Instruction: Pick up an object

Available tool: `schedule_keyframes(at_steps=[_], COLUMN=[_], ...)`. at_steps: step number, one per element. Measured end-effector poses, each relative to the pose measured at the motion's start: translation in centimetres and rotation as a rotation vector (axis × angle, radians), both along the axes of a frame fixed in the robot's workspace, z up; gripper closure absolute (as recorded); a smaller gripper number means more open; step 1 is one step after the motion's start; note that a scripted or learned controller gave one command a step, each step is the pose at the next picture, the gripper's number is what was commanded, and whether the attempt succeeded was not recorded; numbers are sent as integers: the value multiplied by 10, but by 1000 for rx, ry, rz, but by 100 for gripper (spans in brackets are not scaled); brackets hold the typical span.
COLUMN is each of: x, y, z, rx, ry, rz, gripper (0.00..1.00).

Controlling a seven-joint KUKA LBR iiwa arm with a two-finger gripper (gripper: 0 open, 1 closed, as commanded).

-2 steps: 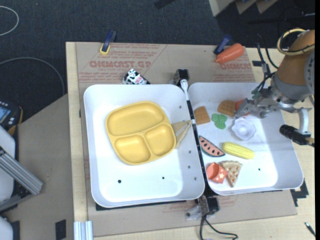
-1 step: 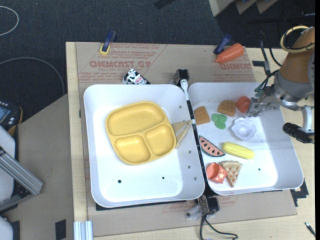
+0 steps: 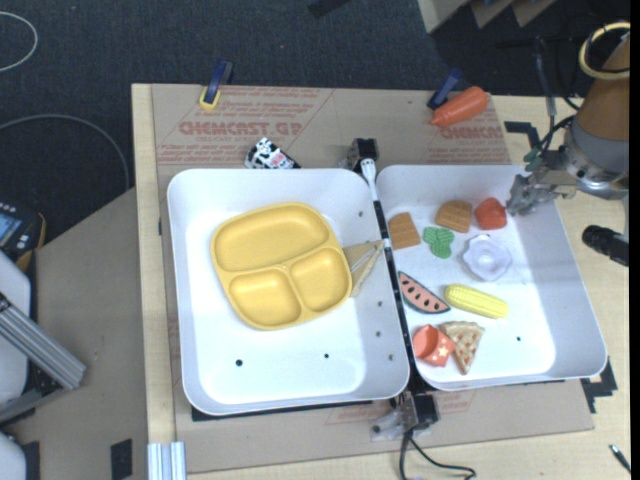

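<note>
I am seeing the claw (image 3: 522, 196) hovering over the right bin (image 3: 560, 338) at its far right edge; I cannot tell its grip. A red toy (image 3: 489, 213) is lying just beside it.

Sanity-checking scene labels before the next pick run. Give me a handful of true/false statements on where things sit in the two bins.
1. The yellow divided plate lies in the left bin. True.
2. The corn cob lies in the left bin. False: it is in the right bin, below the clear cup.
3. The watermelon slice lies near the right bin's left wall. True.
4. The hand is over the yellow divided plate. False: it is at the right bin's upper right, beside the red piece.
5. The orange carrot lies inside a bin. False: it is on the board behind the bins.
</note>
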State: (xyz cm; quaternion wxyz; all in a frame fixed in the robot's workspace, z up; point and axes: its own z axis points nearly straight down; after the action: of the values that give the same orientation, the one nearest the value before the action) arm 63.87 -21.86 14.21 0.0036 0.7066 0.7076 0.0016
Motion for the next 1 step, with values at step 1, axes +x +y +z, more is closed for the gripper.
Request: schedule_keyframes(at_steps=[1], x=[-1], y=[6], z=[47], rx=[0], ry=[0], rz=[1], gripper=[100])
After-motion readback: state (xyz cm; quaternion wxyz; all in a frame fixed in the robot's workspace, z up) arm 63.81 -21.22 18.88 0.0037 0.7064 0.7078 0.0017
